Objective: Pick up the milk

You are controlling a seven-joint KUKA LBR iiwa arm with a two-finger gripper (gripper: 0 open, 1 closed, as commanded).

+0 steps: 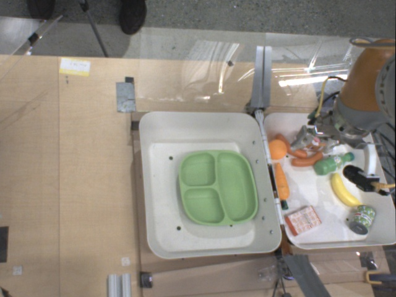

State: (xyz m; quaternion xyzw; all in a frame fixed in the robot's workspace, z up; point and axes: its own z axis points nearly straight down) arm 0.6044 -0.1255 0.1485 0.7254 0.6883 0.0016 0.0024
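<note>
The tabletop [68,184] carries two white bins. The left bin [154,184] holds a green divided plate [218,187]. In the right bin [309,237], the arm's pincer [311,138] hangs low over the far end beside a sausage [306,159]; its opening I cannot tell. The milk [302,219] lies flat near the bin's front edge, well apart from the pincer, with a banana [344,189] beyond it.
</note>
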